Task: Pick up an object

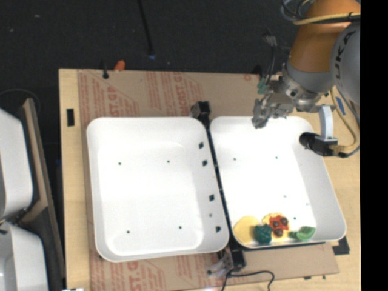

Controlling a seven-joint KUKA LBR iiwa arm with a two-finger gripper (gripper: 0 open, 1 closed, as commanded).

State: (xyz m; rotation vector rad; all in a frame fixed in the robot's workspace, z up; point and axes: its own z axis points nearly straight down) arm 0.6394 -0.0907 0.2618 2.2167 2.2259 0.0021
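Camera view, looking down at a slant. The gripper (262, 115) hangs over the far edge of the right bin (315, 180), near that bin's far-left corner, carried by the arm (318, 35) that enters from the right. Whether it is spread or pressed together cannot be told at this size; nothing is seen between its tips, so no hold is claimed.

The candidates for the pick lie at the opposite end of the same bin — toward the viewer from the gripper and a little to its right, well apart from it, along the near wall. They form one cluster: a pale yellow disc (244, 228), a dark green piece (262, 234) touching or overlapping it, a red piece (278, 222) just beside that, and a lighter green piece (303, 232) at the right end of the group. The cluster's long axis runs roughly parallel to the near wall; the axes of the single pieces are too small to judge.

The left bin (145, 190) lies beside the gripper's bin, across the divider (215, 180), and shows bare white floor with a few dark specks. Both bins rest on a cardboard sheet (151, 96) on the worktop (348, 180).

Judgement: the approach is not yet begun — the coming move would need a long travel toward the near wall, and crowding of the pieces against that wall could hinder a clean grasp.
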